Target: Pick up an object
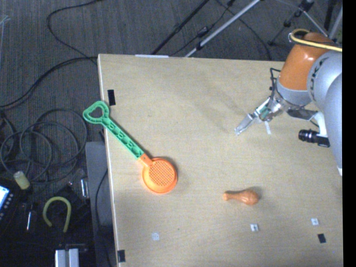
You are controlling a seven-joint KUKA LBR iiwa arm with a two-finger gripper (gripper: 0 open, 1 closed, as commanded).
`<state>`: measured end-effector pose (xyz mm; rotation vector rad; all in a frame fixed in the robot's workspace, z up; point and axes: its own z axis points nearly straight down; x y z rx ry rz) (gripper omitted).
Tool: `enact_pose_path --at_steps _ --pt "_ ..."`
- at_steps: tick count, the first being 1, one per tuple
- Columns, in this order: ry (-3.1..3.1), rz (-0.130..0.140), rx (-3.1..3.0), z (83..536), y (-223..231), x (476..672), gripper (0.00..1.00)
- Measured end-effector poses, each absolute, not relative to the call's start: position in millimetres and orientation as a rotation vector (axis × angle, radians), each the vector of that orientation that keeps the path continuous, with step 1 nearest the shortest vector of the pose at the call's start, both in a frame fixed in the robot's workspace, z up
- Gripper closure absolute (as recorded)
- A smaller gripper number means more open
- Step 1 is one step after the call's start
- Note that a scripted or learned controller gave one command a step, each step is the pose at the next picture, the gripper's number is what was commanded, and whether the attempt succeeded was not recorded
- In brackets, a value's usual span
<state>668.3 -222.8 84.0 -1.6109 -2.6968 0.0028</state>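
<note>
The camera view shows you the gripper [251, 122] hanging over the bare tan bench top [211, 93] at the right, its slim fingers [242, 128] drawn close together with nothing between them. Below it, well apart, lies a small orange gourd-shaped object [242, 196], its narrow end toward the left. Farther left you see an orange strainer with a green handle [133, 149], the handle's loop reaching past the bench's left edge.
</note>
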Motion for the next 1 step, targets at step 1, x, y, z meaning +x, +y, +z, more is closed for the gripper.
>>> enact_pose_path --at_steps 1 --pt "-2.737 0.001 -1.544 84.3 -174.8 668.7 0.0"
